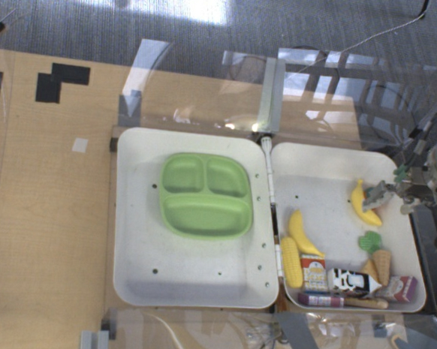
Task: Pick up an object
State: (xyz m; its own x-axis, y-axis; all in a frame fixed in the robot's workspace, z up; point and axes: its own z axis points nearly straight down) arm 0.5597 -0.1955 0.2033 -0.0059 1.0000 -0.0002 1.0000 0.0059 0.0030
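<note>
Two shallow white bins side by side on a tan wooden surface (42,216). In the left bin (131,276), centre of the frame: a green divided plate (205,195), three compartments, lying flat. In the right bin (317,166), toys scattered toward the right and lower edges. Upper right of that bin: a small yellow banana (364,205), curved, with the gripper (379,193) right at its upper end, reaching in from the frame's right edge. Fingers too blurred and too small to judge as apart, together or clamped; cannot tell whether touching the banana. Lower middle of the right bin: a second banana (303,233), just above a yellow corn cob (291,261) lying along the bin's left wall. Beside the corn, a small red-and-white carton (314,274). To the right of that, a black-and-white cow-patterned carton (352,280) on its side. Along the bottom wall: a purple marker-like stick (321,299). Right side: a green leafy piece (370,240), an ice-cream cone (382,264) below it, and a pinkish box (401,289) in the lower right corner.
</note>
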